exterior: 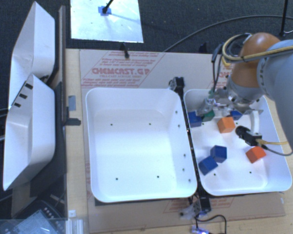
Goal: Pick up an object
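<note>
The gripper (pixel 211 107) hangs low at the right bin's (pixel 278 177) eleven o'clock corner, over a green block (pixel 208 115); whether its jaws grip it, I cannot tell.

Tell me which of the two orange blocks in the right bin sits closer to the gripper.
The orange block just below the gripper, in the upper middle of the right bin. The other orange block lies lower, toward the bin's right side.

Robotics lab, plywood bench (pixel 83 67) with two white bins (pixel 136 101), loose cables (pixel 195 33), dark carpet floor (pixel 185 4)
</note>
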You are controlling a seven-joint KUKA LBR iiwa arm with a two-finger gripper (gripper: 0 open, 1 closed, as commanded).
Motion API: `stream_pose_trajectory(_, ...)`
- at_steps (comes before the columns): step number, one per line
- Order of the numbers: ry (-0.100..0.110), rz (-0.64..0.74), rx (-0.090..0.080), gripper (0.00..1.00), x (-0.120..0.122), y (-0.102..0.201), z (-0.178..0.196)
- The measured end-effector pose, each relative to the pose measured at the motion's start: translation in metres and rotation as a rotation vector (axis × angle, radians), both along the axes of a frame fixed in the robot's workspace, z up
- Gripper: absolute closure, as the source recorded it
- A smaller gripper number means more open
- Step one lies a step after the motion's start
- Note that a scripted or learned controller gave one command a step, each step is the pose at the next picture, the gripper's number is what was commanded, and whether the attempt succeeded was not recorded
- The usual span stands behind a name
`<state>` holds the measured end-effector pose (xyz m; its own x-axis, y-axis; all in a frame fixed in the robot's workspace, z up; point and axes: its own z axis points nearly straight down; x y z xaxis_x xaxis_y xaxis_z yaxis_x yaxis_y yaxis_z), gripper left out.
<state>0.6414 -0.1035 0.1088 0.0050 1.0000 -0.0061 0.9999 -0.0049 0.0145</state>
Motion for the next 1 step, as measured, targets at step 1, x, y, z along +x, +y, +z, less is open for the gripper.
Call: stream_pose_trajectory(1,0.001,0.001,0.000,0.00,0.0002,0.0003,0.0000)
